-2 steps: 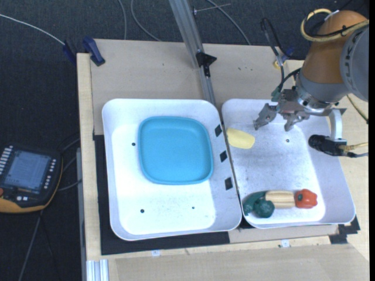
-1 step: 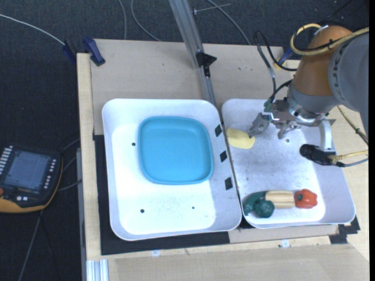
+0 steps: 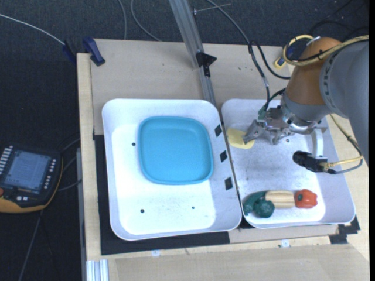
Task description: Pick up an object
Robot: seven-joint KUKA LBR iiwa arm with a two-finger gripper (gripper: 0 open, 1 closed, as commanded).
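Left bin [image 3: 117, 174] holds a blue plate [image 3: 175, 150], center frame. Right bin [image 3: 343, 206]: pale yellow object [image 3: 238, 138] at its upper-left edge, touching the gripper [image 3: 262, 133], which sits just right of it. Can't tell if it's pinched or just nudged; finger spread unclear. Yellow piece lies left of the tool, long axis unreadable. Green, tan, red items [image 3: 280, 201] along the bin's lower edge, well apart.

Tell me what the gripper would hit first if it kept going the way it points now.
The gripper points toward the right bin's left side, where a pale yellow object lies at its tip. That would likely be met first, then the bin's left wall; depth is unclear.
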